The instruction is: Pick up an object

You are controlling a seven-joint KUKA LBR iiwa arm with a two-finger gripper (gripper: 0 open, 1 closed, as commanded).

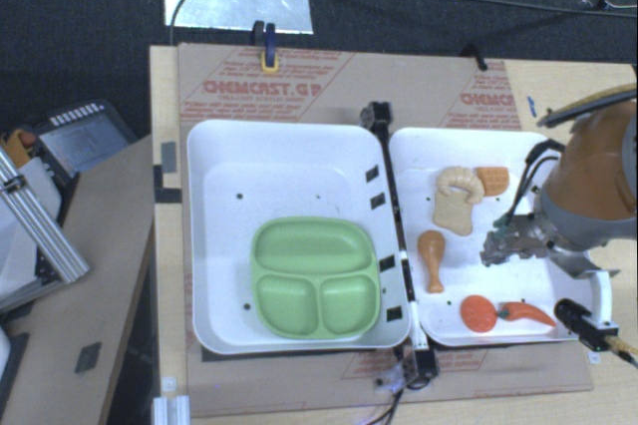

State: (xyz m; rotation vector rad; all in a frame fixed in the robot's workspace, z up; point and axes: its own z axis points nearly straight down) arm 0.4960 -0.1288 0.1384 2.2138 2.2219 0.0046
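Five objects: small food-shaped pieces lie loose on the floor of the right bin (419, 164), none of them between the gripper's fingers.
Gripper (503, 246): low over the middle of the right bin, its dark tip pointing toward the left; whether its jaws are open or closed cannot be told, as the tip is a small dark mass.
Drumstick (432, 258): a brown chicken-leg shape, upright in the picture, left of the gripper and apart from it, near the divide between the bins.
Bread slice (454, 212): pale tan, tilted, above the drumstick and up-left of the gripper.
Croissant (460, 180): a pale curved piece touching the top of the bread slice.
Orange cracker (492, 180): a small square piece just beside the croissant on its right.
Tomato (478, 313): a round red-orange piece near the front wall of the right bin, below the gripper.
Carrot (526, 313): a red-orange tapered piece with a dark green end, touching or just beside the tomato on its right.
Arm (598, 184): grey with an orange-brown section, coming in from the right over the right bin's far side.
Left bin (279, 154): white, side by side with the right one.
Green tray (315, 275): a three-compartment plate resting in the front half of the left bin.
Bench (329, 84): brown cardboard with red lettering under both bins.
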